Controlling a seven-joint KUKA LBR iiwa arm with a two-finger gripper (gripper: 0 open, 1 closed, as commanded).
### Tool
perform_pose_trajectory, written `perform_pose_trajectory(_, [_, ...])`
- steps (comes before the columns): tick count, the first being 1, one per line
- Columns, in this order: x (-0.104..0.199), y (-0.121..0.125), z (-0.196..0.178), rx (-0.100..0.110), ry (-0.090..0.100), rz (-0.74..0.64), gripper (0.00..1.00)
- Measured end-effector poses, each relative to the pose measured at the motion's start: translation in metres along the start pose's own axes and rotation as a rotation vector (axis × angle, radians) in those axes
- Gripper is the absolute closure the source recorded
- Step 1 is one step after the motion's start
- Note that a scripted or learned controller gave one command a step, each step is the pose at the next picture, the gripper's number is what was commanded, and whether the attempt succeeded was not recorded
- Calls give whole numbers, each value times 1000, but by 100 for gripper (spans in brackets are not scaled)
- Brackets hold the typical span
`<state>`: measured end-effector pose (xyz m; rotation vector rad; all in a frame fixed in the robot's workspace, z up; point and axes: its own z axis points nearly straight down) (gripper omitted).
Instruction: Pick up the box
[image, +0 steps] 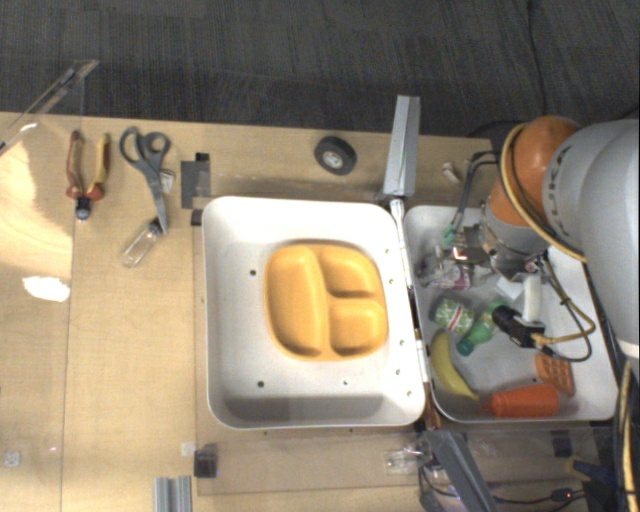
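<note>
The arm is reaching down into the right bin (600, 405), its gripper (462, 255) hanging near the bin's upper left corner. How the gripper is set I cannot tell. No box is clearly showing; below the gripper are lying a green bottle (470, 325), a banana (450, 365) and an orange carrot (522, 401).

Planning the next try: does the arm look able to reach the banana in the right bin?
Probably yes: the banana lies uncovered by the bin's left wall, though the green bottle crowds it.
</note>
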<state>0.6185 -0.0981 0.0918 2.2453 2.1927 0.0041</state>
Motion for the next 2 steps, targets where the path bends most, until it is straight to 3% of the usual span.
perform_pose_trajectory(1, [1, 2, -11, -4, 1, -3, 100])
perform_pose_trajectory(2, [47, 39, -94, 0, 0, 148, 100])
